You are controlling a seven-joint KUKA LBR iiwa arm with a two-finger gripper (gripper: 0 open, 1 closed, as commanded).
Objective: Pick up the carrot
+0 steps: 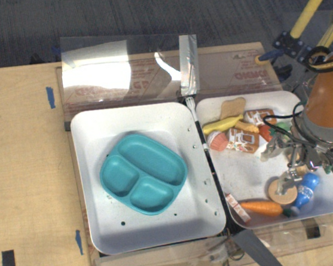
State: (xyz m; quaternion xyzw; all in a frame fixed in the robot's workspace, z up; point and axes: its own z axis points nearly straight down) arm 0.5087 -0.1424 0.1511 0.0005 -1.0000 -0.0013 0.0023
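The carrot is orange with a green end and lies flat along the front wall of the right bin. My gripper hangs over the right side of that bin, above and to the right of the carrot, close to a round tan disc. Nothing shows the carrot touching the gripper. The arm's orange band rises at the right edge.
A blue bottle lies just right of the carrot. At the back of the right bin are a banana, a bread slice, a snack packet and a red piece. The left bin holds a teal divided plate.
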